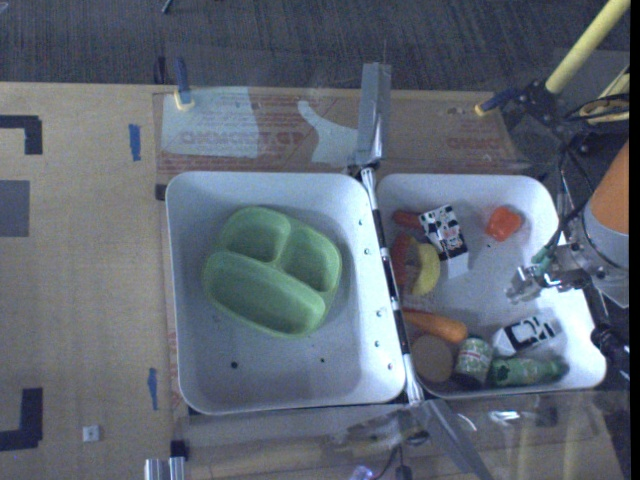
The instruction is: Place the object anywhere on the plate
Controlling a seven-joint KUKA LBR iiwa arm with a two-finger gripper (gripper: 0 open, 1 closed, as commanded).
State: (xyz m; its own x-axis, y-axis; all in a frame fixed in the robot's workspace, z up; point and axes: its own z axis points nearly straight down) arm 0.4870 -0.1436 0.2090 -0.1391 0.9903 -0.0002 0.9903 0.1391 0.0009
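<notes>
We cannot tell how our gripper (527,281) stands above the right bin (478,187). Its toys lie crowded, so we risk a missed grasp, and the green plate (272,269) sits well apart

We note even, moderately bright overhead light. The white bins (200,268) run slightly washed; glare shows on the clear sheet (240,128) above them. Soft shadows sit under the plate (272,268). Focus soft overall, small items blurred, floor (300,18) dim.
</notes>
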